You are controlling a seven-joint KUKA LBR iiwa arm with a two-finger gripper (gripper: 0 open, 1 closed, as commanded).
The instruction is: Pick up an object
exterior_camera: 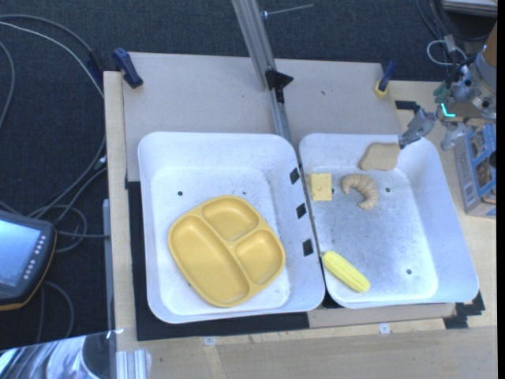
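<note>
The gripper (430, 129) hung at the upper right, over the far right corner of the right bin (442, 235), its two fingers spread apart with nothing between them. One fingertip sat just beside the bread slice (379, 157), which lay against the bin's far wall. Near the slice, toward the bin's middle, lay a croissant (360, 189), and just left of that a yellow cheese square (320, 187) rested by the wall shared with the left bin (158, 212). A corn cob (346, 272) lay well apart from these, at the right bin's near left corner. The left bin held a yellow divided plate (226, 249). A metal pole (254, 30) slanted up from the table (197, 93) behind the bins, and blue clamps (127, 66) gripped the table's far edge. Nothing lay over the bread, croissant, cheese or corn.
</note>
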